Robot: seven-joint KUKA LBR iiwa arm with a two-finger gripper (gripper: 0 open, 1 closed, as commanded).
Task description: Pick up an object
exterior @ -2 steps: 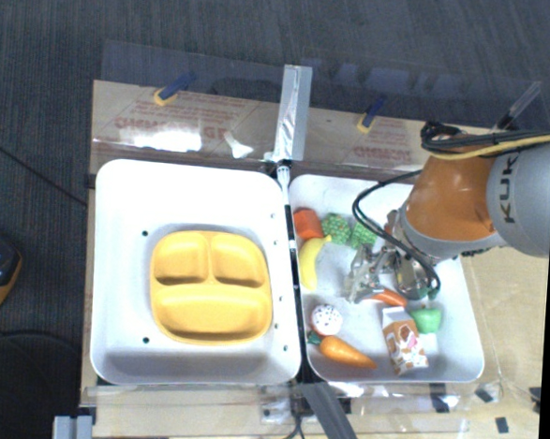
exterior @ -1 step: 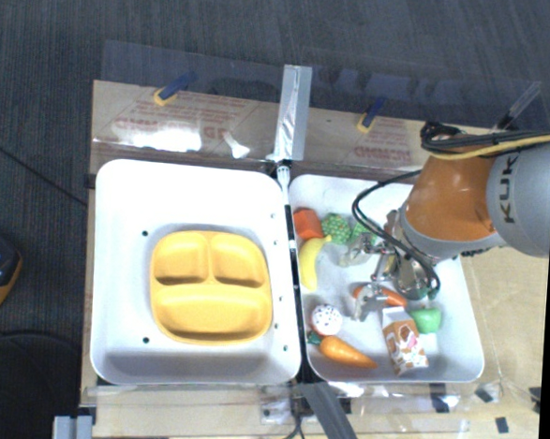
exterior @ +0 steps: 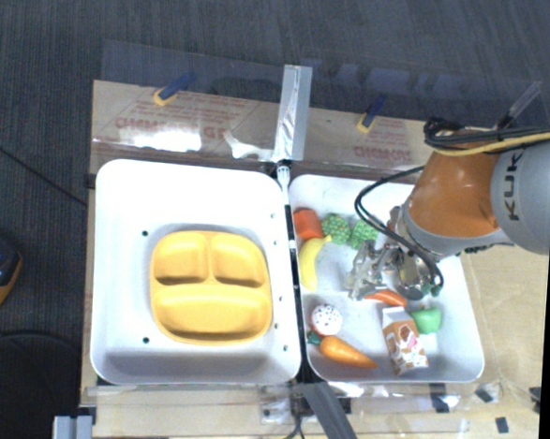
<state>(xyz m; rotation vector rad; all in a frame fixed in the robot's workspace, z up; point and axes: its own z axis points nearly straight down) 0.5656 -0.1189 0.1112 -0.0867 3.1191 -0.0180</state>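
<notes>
- We take the right bin [exterior: 471, 364] as our landmark: every loose toy lies inside it, so a pick has to be made there.
- The gripper [exterior: 377, 268] hangs low over the middle of that bin, among the toys; we cannot tell how the jaws stand.
- Nearest candidates: a small orange piece [exterior: 385, 297] just below the gripper, a yellow banana [exterior: 309, 261] toward the bin's left wall, green pieces [exterior: 349, 230] near its top.
- Further off, a carrot [exterior: 346, 351] and a carton [exterior: 404, 342] lie by the bin's lower edge.
- The yellow tray [exterior: 212, 286] sits alone in the bin left of our landmark, probably as a drop spot.
- We judge nothing lifted yet.
</notes>
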